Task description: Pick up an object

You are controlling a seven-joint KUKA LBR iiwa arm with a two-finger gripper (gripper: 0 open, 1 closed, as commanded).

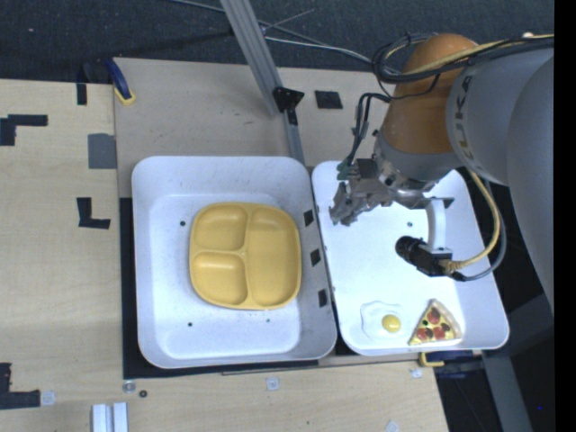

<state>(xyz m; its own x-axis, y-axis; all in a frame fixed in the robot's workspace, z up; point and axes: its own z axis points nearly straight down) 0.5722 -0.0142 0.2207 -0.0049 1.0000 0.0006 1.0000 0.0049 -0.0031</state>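
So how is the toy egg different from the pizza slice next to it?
The fried egg is white with a round yellow yolk; the pizza slice is yellowish with red dots. The egg is a rounded blob; the pizza is a triangle. The egg lies left of the pizza. Both lie flat at the near end of the right bin, away from the hand.

my arm (504, 97): it is cut off by the right edge and the top edge, so its base cannot be seen.
right bin (378, 268): my wrist covers its far part, and the far rim there is hidden.
my tool (346, 207): the fingers are small and dark against the mount; whether they are apart or together I cannot tell.
tabletop (54, 241): it runs out at the left and bottom edges.
pizza slice toy (436, 324): the toppings are too small to name.
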